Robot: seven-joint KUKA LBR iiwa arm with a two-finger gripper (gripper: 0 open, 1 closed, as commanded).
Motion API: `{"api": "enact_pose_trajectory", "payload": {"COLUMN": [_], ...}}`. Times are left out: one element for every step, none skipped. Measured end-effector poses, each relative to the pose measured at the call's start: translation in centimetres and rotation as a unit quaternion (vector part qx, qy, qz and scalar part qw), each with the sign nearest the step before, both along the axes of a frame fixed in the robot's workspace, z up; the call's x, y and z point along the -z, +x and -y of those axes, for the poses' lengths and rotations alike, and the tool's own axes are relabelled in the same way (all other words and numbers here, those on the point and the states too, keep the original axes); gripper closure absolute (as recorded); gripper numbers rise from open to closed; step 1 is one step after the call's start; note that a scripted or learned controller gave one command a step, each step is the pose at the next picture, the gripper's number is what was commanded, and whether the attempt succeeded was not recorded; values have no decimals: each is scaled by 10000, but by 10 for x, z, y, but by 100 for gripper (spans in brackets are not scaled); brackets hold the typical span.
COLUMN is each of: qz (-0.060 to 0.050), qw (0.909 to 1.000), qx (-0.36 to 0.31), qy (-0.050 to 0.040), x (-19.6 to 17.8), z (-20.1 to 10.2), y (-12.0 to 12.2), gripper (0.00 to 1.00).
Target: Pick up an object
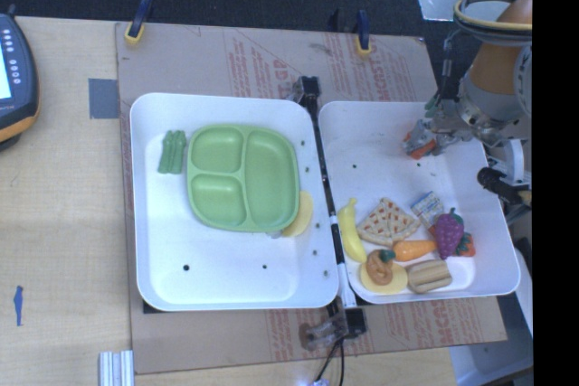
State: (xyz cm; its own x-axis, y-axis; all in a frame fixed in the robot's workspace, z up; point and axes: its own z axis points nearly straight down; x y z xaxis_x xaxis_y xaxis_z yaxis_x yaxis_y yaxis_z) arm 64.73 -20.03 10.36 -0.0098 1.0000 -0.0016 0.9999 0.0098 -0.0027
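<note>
The toy food pile (412, 244) waits at the right bin's (362, 127) front edge; the gripper (423, 140), state unclear, must reach there.

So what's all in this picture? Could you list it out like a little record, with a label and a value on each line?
left bin: green divided plate, green bean-like piece beside it
right bin: toy food heaped at its near end
toy food: banana, waffle, carrot, grapes, hot dog
gripper: over the right bin's far end, apart from the heap
grip state: cannot tell
</note>
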Motion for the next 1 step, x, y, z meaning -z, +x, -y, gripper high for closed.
{"api": "enact_pose_trajectory", "payload": {"qz": [31], "qw": [10000], "qx": [2], "qy": [8], "x": [-47], "z": [-67], "y": [11], "gripper": [100]}}
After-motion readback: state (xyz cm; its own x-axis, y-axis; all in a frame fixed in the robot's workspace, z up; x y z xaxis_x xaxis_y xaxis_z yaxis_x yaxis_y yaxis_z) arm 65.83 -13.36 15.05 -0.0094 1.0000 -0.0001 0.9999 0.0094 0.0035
